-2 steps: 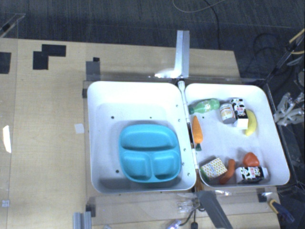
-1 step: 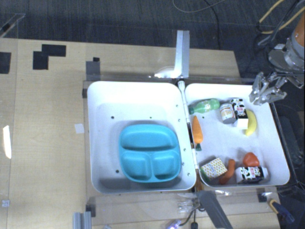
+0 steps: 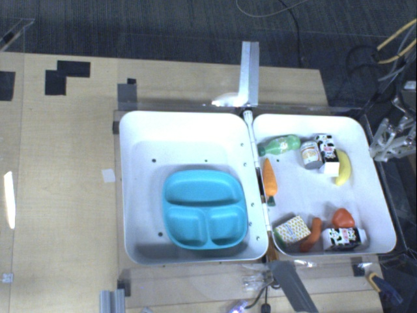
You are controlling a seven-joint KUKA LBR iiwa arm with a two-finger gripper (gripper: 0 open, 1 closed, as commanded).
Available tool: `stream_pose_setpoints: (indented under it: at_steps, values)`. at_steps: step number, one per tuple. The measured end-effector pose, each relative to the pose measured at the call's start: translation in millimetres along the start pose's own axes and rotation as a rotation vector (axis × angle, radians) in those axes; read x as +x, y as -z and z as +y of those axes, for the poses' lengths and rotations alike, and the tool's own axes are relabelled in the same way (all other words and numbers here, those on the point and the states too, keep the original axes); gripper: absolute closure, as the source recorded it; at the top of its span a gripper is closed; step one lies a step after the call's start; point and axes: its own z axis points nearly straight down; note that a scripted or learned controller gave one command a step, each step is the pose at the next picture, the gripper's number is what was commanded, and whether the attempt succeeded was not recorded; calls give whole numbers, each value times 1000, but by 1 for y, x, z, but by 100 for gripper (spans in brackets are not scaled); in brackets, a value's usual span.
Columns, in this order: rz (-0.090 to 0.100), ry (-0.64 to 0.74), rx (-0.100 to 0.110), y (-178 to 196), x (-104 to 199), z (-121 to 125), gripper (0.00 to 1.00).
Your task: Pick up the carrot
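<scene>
Gripper (image 3: 391, 142), its state unreadable, sits off the right bin's (image 3: 365, 130) right edge; the carrot (image 3: 268, 178) lies well left of it against the dividing wall, long axis running near-to-far.

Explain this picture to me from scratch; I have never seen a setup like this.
One camera looks down at a slant on a bench bearing two shallow white bins. The left bin holds a blue divided plate. The right bin holds toy groceries: a carrot against its left wall, a green bottle, a small can, a banana, a small carton and others. The metal claw at the right edge is the robot arm's gripper, outside the bins, touching nothing. Its job is picking up the carrot.
</scene>
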Motion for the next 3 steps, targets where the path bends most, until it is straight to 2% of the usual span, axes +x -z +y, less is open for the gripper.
stream_pose_setpoints:
  at_steps: [1, 2, 3]
  values:
    - [-2, 81, 1, 1, -47, 17, 100]
    - [1, 232, 0, -4, 31, 25, 100]
    - [-2, 319, 1, 2, -29, 36, 100]
